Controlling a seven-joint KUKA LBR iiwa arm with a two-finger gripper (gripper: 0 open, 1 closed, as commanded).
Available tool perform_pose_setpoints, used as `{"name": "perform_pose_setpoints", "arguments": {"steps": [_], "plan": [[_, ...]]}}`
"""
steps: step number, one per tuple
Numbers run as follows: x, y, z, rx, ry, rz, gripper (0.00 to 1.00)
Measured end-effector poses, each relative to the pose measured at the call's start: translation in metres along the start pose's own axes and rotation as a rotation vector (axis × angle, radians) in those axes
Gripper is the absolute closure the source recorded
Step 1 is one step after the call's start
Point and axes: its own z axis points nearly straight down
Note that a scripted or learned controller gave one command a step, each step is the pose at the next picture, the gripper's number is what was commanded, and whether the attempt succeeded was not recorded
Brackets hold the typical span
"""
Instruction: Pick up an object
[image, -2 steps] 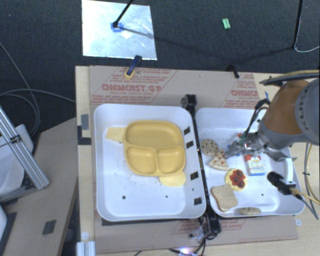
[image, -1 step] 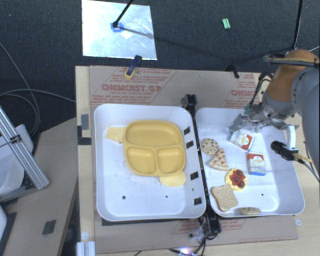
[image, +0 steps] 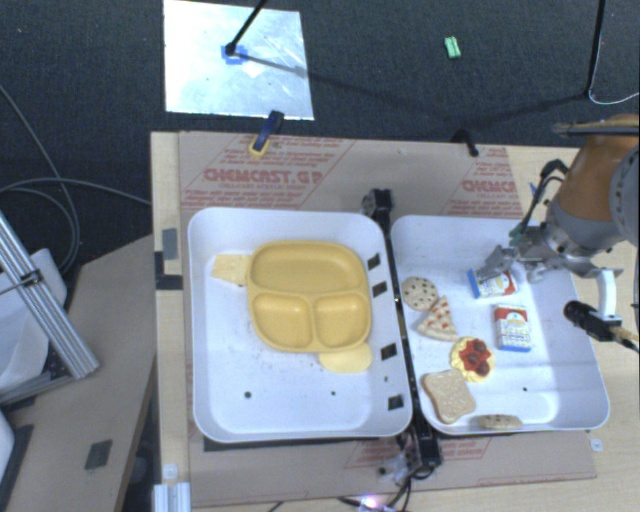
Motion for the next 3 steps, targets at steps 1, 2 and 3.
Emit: {"name": "perform_pose_setpoints", "arguments": {"steps": [1, 2, 3], "plan": [[-0.004, -0.054, -0.004, 0.004, 0.002, 0.001, 0.0], [0.032, -0.05, 0.016, 0.002, 0.003, -0.007, 0.0], [0.029, -0.049, 0.003, -0.003, 0.001, -0.006, 1.0]]}}
